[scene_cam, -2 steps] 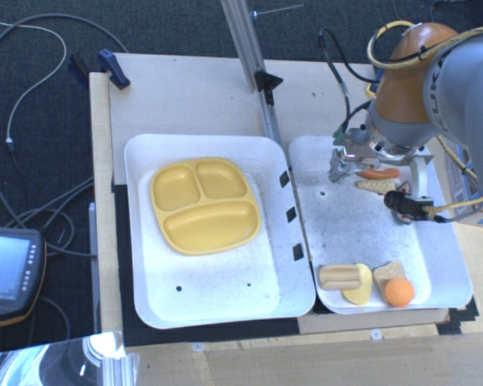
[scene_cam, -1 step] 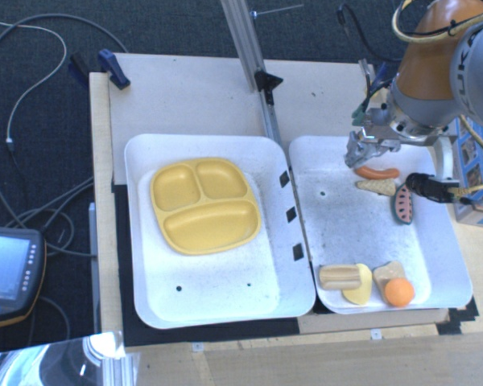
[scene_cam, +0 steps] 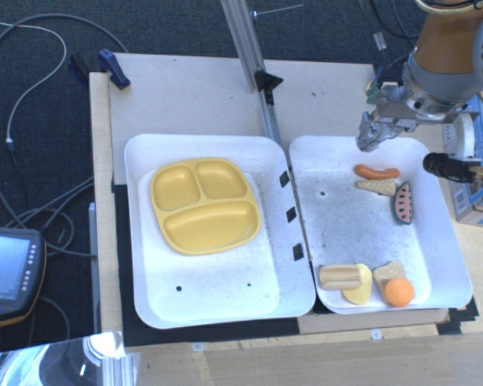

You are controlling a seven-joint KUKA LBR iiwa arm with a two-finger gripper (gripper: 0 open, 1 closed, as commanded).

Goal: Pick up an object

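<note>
Toy sausage [scene_cam: 377,171], probably light, stiff, slick plastic, lying just below gripper [scene_cam: 369,139] in right bin [scene_cam: 338,215]; best pinched across its middle; finger state not discernible, nothing visibly held.

Tray [scene_cam: 205,207] in left bin [scene_cam: 145,288]

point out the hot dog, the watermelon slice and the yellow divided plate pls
hot dog [scene_cam: 377,171]: camera view, middle of the sausage, right bin.
watermelon slice [scene_cam: 402,202]: camera view, centre of the red flesh, right bin.
yellow divided plate [scene_cam: 210,224]: camera view, floor of its large front compartment, left bin.
</note>
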